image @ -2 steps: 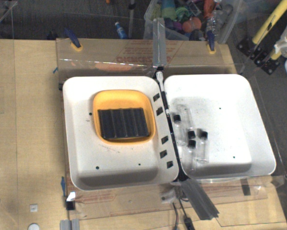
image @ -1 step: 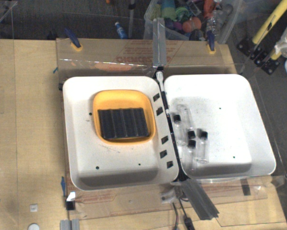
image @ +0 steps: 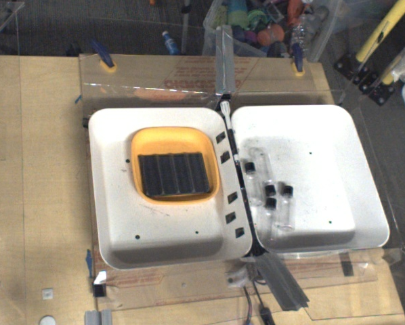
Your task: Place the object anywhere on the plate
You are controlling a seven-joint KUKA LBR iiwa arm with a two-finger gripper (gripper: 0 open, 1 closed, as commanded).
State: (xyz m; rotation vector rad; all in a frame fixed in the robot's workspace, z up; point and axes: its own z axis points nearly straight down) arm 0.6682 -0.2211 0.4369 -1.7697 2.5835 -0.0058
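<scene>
Dark object [image: 174,174] within plate [image: 143,141] rim

Orange plate [image: 143,143], dark ribbed object [image: 173,175], white bins [image: 324,141].

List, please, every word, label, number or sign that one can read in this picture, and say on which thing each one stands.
No text can be read.
Clear sheet behind the bins: faint reddish print, too blurred to read.
Orange plate, dark ribbed object on it, left bin, right bin: no markings seen.
Small clear and black pieces in the right bin: too small to tell.
</scene>
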